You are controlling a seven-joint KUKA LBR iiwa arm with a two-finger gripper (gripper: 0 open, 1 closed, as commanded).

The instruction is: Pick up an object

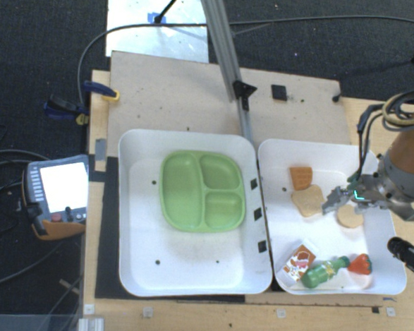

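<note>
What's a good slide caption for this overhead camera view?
KUKA arm's hand hovering among toy food in the right bin; green divided plate sits in the left bin.

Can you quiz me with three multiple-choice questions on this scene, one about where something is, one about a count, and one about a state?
1. Where does the green divided plate lie?
A. In the left bin
B. In the right bin
C. On the bare bench

2. How many compartments does that plate have?
A. Two
B. Three
C. Five

3. How does the green bottle rest?
A. Standing upright
B. Lying on its side
C. Raised above the bin

Answers:
1. A, it sits within the walls of the left bin.
2. B, one long section and two smaller ones are visible.
3. B, it lies lengthwise along the near wall of the right bin, while the claw is over by the toast-like pieces.
</note>
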